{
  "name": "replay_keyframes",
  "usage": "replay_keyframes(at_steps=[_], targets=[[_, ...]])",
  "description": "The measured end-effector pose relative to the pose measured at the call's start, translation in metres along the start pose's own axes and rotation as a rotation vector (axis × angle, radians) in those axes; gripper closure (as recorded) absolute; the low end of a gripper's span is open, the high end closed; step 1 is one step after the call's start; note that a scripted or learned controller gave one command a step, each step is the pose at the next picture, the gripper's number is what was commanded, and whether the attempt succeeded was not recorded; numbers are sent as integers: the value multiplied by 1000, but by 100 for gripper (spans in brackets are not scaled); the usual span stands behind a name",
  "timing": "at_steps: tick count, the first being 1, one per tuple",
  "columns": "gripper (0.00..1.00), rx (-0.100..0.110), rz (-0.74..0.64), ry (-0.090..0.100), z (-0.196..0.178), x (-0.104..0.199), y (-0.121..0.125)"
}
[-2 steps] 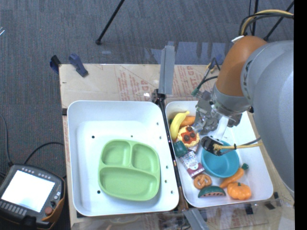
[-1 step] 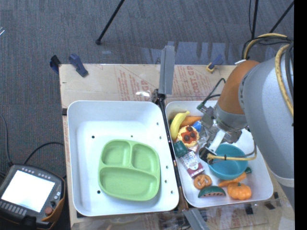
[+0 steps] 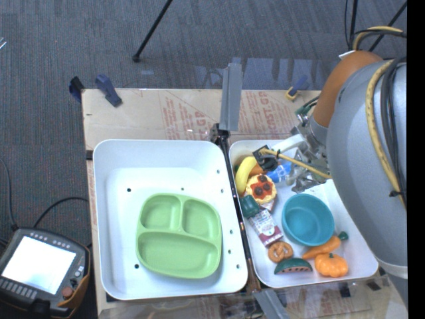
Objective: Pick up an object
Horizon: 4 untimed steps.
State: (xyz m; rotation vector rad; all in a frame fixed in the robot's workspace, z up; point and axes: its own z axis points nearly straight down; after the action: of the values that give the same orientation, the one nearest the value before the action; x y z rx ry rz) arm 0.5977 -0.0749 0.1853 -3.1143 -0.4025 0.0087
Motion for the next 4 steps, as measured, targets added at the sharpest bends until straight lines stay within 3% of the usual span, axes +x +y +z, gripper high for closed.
replay_keyframes(at_steps=[1, 2, 3, 4], targets=[[100, 1, -188, -2, -26, -16, -29], [100, 5, 60, -9, 72, -61, 78], [100, 3, 47, 0, 42, -67, 79], [100, 7, 24, -6, 96, -92, 95]])
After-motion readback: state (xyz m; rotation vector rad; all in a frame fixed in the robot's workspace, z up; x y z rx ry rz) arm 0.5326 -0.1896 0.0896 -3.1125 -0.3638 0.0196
